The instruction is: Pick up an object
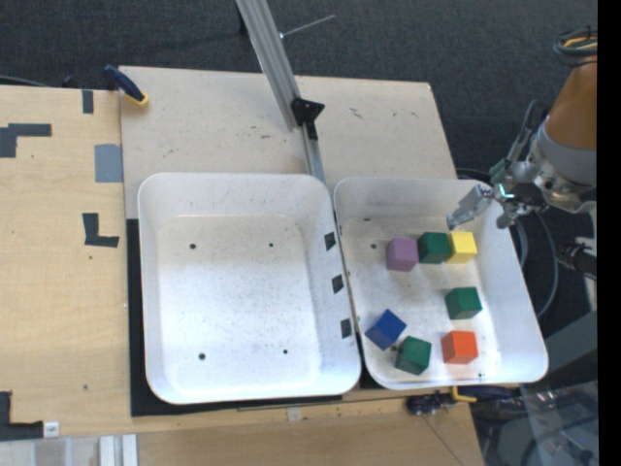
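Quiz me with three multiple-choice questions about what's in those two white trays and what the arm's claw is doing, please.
1. Where do the coloured blocks lie?
A. All in the right bin
B. All in the left bin
C. Split between both bins

2. How many green blocks are there?
A. One
B. Three
C. Five

3. What is the gripper doing?
A. Gripping the orange block
B. Poised above the right bin's upper right part, carrying nothing
C. Resting in the left bin

Answers:
1. A: the purple block, yellow block, blue block, orange block and the greens all sit in the right bin, none in the left bin.
2. B: green blocks lie at and.
3. B: the gripper has no block between its fingers.
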